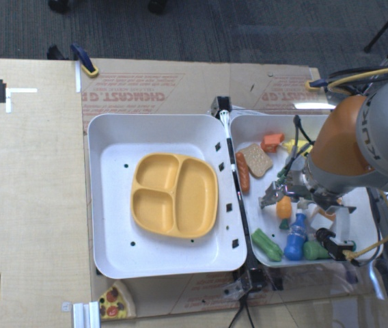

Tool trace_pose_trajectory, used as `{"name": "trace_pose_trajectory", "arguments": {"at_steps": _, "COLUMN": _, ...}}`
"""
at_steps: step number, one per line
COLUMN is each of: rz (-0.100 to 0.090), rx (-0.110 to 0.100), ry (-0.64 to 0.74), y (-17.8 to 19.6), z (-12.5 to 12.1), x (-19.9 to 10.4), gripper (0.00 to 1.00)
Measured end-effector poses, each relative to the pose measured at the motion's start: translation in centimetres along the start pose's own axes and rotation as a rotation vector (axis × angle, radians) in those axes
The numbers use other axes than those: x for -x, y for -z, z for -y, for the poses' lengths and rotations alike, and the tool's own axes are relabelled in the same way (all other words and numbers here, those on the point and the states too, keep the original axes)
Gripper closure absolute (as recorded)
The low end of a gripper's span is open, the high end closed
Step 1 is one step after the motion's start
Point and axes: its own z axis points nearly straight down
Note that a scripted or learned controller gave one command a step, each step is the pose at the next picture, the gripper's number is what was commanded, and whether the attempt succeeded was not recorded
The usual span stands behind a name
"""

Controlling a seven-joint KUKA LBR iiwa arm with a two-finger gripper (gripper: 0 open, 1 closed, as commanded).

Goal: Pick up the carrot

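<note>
The carrot point(284, 207), a short orange piece with a bit of green at its lower end, lies in the middle of the right white bin point(252, 132). My gripper point(292, 195) hangs low over it, and its grey metal parts reach down right at the carrot's upper end. The arm's orange band and grey wrist cover the bin's right half. From this slant I cannot make out whether the carrot is gripped.
Around the carrot lie a bread slice point(257, 159), a reddish sausage point(242, 172), an orange block point(272, 142), a blue bottle point(294, 239) and green pieces point(267, 245). The left bin point(105, 203) holds a yellow divided plate point(175, 195). Cables run along the right bin's right side.
</note>
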Motion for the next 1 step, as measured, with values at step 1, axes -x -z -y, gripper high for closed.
{"name": "trace_pose_trajectory", "arguments": {"at_steps": 1, "rz": 0.001, "rx": 0.003, "ry": -0.004, "y": 0.91, "z": -0.18, "x": 0.11, "gripper": 1.00}}
